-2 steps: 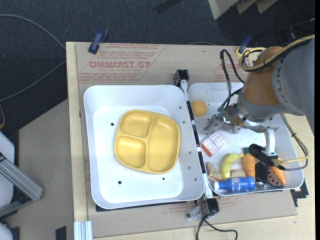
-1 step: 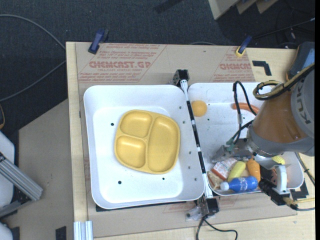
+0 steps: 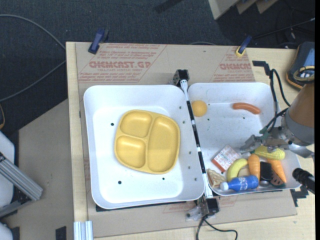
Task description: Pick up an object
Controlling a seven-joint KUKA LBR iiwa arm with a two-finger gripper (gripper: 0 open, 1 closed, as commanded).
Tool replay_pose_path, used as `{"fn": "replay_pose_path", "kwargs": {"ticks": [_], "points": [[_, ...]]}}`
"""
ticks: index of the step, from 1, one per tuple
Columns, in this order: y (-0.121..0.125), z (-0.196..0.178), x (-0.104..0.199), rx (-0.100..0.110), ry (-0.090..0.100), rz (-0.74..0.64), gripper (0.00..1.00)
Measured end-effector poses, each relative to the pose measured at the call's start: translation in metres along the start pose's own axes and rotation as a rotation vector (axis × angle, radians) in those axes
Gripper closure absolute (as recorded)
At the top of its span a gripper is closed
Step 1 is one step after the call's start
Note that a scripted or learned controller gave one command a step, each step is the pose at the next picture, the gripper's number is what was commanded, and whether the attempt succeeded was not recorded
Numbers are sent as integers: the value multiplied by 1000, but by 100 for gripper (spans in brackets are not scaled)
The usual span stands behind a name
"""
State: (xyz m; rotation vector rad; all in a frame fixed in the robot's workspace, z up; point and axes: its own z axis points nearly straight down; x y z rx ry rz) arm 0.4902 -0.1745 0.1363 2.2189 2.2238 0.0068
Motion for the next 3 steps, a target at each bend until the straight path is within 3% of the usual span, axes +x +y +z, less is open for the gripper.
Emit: {"fn": "replay_pose_path", "kwargs": {"ticks": [1, 2, 3], "points": [[112, 52, -44, 3, 6, -3, 0], [172, 55, -38, 23, 4, 0, 0], [173, 44, -38, 20, 0, -2, 100]]}}
